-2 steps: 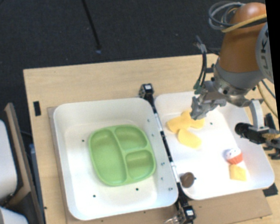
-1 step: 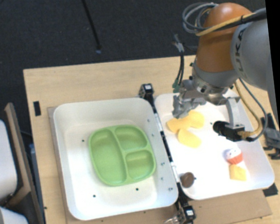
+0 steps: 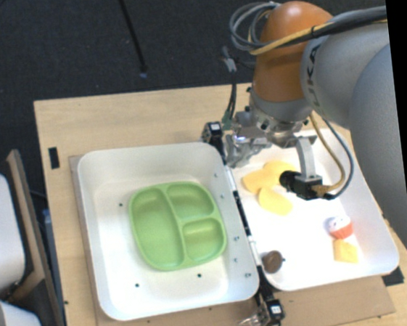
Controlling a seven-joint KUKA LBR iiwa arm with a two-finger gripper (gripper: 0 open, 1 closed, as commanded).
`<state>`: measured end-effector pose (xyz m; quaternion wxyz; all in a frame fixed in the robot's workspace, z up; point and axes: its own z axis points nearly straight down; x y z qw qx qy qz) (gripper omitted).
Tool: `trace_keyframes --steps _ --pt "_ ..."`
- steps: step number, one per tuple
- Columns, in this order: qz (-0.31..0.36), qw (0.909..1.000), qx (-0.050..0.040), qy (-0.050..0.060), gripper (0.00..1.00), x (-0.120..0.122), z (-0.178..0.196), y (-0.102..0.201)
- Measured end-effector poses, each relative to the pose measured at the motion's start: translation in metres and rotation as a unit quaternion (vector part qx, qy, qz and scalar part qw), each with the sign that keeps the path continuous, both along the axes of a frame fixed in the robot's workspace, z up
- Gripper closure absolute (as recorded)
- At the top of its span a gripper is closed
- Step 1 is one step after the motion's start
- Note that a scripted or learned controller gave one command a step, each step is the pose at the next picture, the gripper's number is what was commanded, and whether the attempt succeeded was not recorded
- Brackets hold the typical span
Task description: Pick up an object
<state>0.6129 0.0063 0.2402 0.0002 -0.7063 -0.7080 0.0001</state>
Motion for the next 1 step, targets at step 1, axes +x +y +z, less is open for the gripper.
trace_keyframes --steps 1 --pt "0.000 1.0000 0.0003 0.000 1.00 0.0186 -0.0042 0.0531"
